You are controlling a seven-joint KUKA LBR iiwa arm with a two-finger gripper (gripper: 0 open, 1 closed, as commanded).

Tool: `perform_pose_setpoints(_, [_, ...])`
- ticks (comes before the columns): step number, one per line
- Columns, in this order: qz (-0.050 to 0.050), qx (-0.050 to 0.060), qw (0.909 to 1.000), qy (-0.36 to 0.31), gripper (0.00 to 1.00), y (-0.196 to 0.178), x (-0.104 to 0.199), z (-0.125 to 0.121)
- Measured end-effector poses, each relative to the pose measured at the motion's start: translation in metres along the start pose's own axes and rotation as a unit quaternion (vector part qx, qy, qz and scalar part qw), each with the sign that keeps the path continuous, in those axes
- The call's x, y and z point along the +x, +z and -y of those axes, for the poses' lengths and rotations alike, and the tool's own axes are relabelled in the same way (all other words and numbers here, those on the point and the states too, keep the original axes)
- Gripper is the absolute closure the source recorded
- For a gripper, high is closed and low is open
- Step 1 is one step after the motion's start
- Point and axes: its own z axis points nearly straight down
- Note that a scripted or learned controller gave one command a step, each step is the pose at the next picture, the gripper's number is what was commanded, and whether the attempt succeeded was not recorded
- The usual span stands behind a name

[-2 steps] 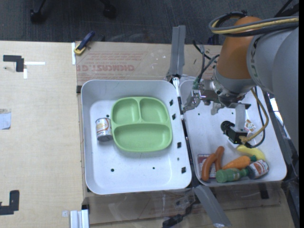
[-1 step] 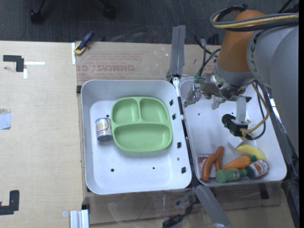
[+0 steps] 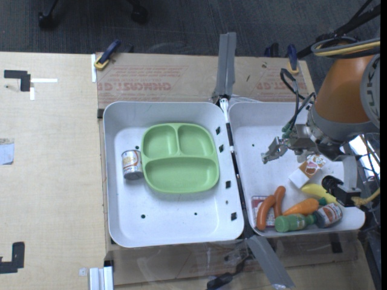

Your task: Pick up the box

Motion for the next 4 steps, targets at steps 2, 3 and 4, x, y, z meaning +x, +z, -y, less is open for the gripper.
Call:
perform_pose_setpoints(2, [-0.001, -0.001, 0.9989, -0.046, 0.00, 0.100, -0.018, 0.015])
perform_pose_setpoints(3, [0.000, -0.001, 0.9996, -0.029, 0.00, -0.001, 0.018, -0.070])
perform_pose_setpoints(4, [0.000, 0.001, 0.9995, 0.031, 0.00, 0.075, -0.013, -0.006])
